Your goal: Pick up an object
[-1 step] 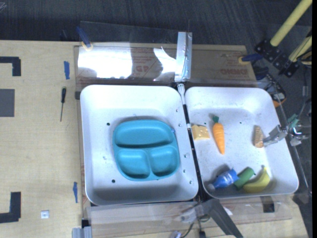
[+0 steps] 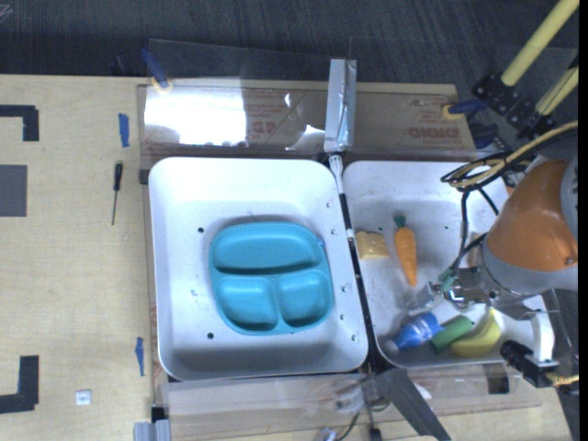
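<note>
reaching in from the right, the arm (image 2: 537,223) hangs over the right bin (image 2: 432,191), and we see its end effector (image 2: 450,290) low in that bin, a tangle of metal parts just above the cluster of objects at the near wall. we cannot tell how its working end is set, nor whether anything sits in its grip; the parts there are small and blurred against the white floor. the orange band of the arm bulges above the wrist, with grey casing beneath it and black cables looping up from the wrist toward the top right.

just beside the end effector lie a blue bottle-like thing (image 2: 415,331), a green object (image 2: 452,333) and a yellow banana-like piece (image 2: 482,338), all touching or nearly so, pressed along the bin's near edge. the arm covers part of the yellow piece. a carrot (image 2: 405,254) with a green top lies to the left of the end effector, near but apart from it, and a pale yellow block (image 2: 371,244) rests by the divider.

in the left bin (image 2: 175,246) a blue divided tray (image 2: 270,276) sits centred. both bins rest on the wooden surface (image 2: 64,274), where a thin screwdriver (image 2: 116,191) lies well apart on the left.
</note>
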Controlling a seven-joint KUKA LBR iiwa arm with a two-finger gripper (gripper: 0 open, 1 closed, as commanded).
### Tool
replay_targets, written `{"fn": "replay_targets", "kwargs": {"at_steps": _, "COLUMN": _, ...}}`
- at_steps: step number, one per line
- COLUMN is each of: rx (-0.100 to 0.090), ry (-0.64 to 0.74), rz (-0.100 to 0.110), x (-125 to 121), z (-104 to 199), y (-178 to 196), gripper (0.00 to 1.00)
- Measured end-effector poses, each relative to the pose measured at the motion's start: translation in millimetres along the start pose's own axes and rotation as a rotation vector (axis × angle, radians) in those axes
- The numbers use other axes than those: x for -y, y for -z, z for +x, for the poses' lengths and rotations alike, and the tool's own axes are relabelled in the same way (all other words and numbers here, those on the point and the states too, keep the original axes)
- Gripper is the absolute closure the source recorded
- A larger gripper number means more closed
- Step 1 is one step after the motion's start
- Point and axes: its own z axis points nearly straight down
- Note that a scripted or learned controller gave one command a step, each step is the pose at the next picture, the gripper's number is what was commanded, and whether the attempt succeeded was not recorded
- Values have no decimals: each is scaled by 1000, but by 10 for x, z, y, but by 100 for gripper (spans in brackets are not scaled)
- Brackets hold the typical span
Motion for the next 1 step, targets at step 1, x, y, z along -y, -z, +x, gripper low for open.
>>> {"fn": "replay_targets", "kwargs": {"at_steps": 1, "rx": 8, "ry": 119, "rz": -22, "x": -891, "z": 172, "y": -72, "gripper": 0}}
